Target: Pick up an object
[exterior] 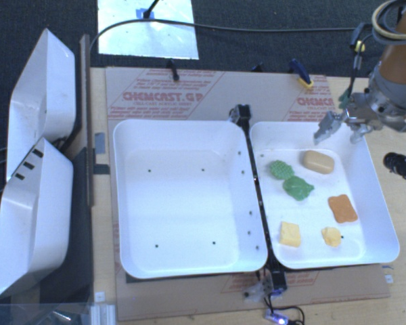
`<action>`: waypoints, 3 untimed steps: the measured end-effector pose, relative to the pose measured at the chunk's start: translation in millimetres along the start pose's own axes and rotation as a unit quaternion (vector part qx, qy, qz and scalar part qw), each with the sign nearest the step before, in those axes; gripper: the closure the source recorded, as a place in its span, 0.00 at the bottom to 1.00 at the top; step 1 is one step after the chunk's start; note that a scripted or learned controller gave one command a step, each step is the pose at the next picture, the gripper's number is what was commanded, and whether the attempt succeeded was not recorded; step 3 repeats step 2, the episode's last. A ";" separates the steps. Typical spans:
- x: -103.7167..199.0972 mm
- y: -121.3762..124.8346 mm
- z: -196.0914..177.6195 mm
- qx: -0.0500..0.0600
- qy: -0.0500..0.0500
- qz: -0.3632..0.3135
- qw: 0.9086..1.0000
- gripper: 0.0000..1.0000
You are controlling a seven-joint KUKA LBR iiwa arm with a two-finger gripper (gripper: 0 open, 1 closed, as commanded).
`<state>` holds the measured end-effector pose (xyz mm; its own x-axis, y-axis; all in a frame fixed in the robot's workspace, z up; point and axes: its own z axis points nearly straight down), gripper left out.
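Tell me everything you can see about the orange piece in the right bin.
The orange piece is a flat, roughly rectangular slab with rounded corners and a dull, slightly rough surface, perhaps foam or toy food. It lies flat on the floor of the right bin, near its right wall, turned slightly askew. Nothing touches it: the small yellow lump sits just below it in the view, the green pieces to its left. The gripper is apart, at the bin's far edge.
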<state>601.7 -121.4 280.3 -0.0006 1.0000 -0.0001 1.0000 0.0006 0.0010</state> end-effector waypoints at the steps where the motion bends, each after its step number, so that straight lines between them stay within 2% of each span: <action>1: -16.1 -34.7 105.6 0.004 0.000 0.001 1.000 0.00; 2: -11.7 -52.4 198.3 0.002 0.000 0.001 1.000 0.00; 3: -11.7 -52.4 198.3 0.002 0.000 0.001 1.000 0.00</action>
